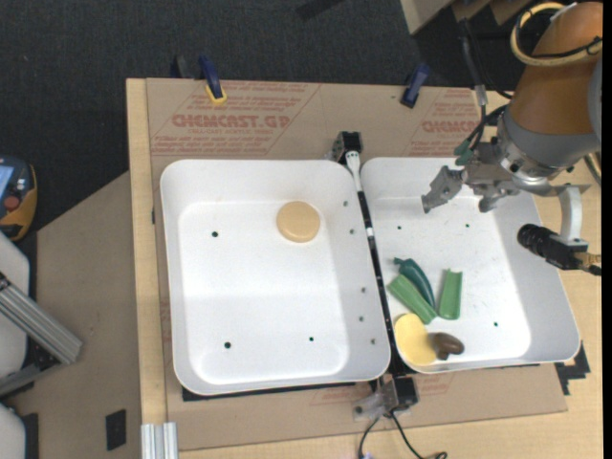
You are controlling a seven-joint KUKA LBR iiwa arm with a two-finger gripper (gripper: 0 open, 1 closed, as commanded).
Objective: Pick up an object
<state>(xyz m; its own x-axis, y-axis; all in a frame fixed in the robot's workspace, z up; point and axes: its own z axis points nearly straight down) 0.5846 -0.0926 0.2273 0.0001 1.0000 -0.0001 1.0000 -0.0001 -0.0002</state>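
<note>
Two shallow white bins sit side by side on a brown cardboard sheet [287,113] on a bench, seen from above at a slant. The left bin [191,256] holds one tan disc [299,222], lying flat toward the far side, right of centre. The right bin [507,295] holds a cluster of things at its near left corner: two dark green pieces [413,290] lying side by side at a slant, a lighter green block [449,294] just to their right, a yellow disc [413,340] nearer the front edge, and a small brown lump [446,345] touching the yellow disc's right side. The arm [559,75], grey with an orange band, reaches in from the right over the far part of the right bin. Its gripper [461,188] hangs above the bin's far half, well apart from the cluster and from the tan disc. The fingers are spread open with nothing between them. Blue clamps [209,76] grip the far edge of the cardboard.
</note>
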